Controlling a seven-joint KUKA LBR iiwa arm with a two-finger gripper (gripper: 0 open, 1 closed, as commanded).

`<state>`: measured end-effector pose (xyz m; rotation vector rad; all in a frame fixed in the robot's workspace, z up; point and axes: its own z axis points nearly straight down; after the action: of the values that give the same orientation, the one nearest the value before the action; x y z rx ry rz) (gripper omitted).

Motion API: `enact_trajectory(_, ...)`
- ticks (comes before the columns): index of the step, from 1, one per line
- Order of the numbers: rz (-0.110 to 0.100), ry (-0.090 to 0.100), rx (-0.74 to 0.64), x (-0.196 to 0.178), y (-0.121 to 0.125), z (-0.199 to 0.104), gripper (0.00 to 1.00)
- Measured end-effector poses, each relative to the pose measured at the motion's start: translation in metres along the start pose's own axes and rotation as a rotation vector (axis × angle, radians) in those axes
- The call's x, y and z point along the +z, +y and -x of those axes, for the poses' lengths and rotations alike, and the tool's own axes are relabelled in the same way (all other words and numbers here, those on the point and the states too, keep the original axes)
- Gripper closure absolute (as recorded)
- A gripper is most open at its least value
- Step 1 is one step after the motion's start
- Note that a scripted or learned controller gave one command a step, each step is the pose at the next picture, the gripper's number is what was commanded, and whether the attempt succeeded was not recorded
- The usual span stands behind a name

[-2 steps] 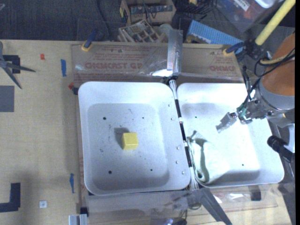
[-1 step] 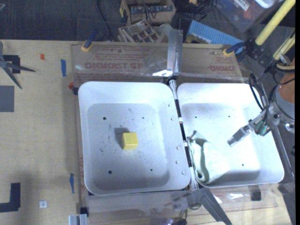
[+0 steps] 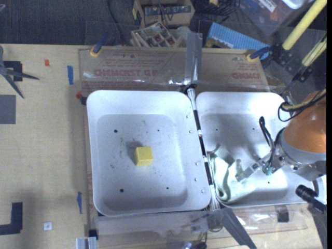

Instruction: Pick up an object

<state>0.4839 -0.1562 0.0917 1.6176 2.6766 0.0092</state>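
The gripper (image 3: pixel 239 174) sits low in the right bin (image 3: pixel 228 113), near that bin's front, its pale fingers blurred against the white floor; whether they are spread or closed cannot be told from this view. It points leftward toward the divider between the bins, and its tip lies on or just above a pale green-and-white object (image 3: pixel 222 176) that rests crumpled against the front left corner of the bin. That object is hard to make out: its outline merges with the bin and with the gripper, and no part of it can be seen between the fingers.

Behind the gripper, to the right, the wrist carries a small teal detail, then the arm (image 3: pixel 306 134) rises into its orange band and grey body, cut off by the frame's right side. A black cable loops from the arm across the bin's far right part.

Well to the left of the gripper, past the divider, a yellow cube (image 3: pixel 144 155) lies alone near the middle of the left bin (image 3: pixel 104 108), apart from every wall, with a faint grey shadow just beside it.
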Motion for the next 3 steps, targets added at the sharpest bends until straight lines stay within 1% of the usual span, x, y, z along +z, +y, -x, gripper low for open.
enact_trajectory(1, 0.004, 0.000, 0.001, -0.011, 0.001, 0.000, 1.00)
enact_trajectory(2, -0.010, 0.004, 0.224, -0.012, -0.007, 0.006, 1.00)
enact_trajectory(3, -0.012, 0.005, 0.291, -0.112, -0.002, 0.050, 1.00)
